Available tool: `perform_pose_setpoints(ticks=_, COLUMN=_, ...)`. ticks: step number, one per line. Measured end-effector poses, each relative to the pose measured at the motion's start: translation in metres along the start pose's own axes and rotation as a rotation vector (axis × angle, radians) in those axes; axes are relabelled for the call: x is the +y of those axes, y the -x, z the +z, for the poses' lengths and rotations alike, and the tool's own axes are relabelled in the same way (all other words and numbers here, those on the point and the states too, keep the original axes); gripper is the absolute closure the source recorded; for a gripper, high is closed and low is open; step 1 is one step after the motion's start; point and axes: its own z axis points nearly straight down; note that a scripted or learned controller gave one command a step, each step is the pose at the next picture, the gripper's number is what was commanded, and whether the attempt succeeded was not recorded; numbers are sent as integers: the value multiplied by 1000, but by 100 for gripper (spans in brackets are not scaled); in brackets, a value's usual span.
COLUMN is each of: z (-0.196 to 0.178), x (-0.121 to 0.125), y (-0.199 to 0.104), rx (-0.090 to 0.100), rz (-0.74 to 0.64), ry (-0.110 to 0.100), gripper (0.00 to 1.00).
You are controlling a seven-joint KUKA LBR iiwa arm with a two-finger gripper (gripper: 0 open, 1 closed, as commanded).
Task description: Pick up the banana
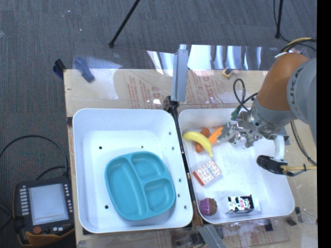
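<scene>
Gripper (239, 135) hovers low in the right-hand shallow white bin (279, 190), just right of the curved yellow banana (199, 141), holding nothing; how its jaws are set, I cannot tell. Tight spot, though: an orange carrot-shaped piece (215, 134) sits between gripper and banana, touching the fruit. My worry is a crowded grab that pinches the carrot instead, or nudges the banana away.

Faint reddish printing runs across the cardboard sheet (139, 89) behind the bins, in the upper middle of the frame, but no word can be made out. The small carton (207, 172) in the right bin bears markings too blurred to read.
</scene>
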Motion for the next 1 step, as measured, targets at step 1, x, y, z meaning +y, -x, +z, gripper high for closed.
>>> perform_pose_setpoints(ticks=1, z=-122, x=39, y=-6, rx=-2, rz=30, ry=4, gripper=0)
